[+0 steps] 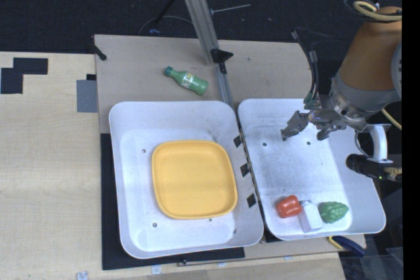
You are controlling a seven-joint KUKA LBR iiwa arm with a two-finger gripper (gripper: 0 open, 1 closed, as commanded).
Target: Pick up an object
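Note:
My gripper (307, 130) hangs over the upper middle of the right bin (298, 160), its two dark fingers spread apart and open with nothing between them. A red pepper-like object (288, 206) lies near the front edge of that bin. Beside it sit a small white block (308, 217) and a green leafy object (333, 211). All three are well below and in front of the gripper. A yellow square plate (193, 178) lies in the left bin (131, 141).
A green bottle (187, 80) lies on the bench behind the left bin. A slanted aluminium rail (202, 10) rises behind the bins. Black clips (243, 160) join the two bins at their shared edge.

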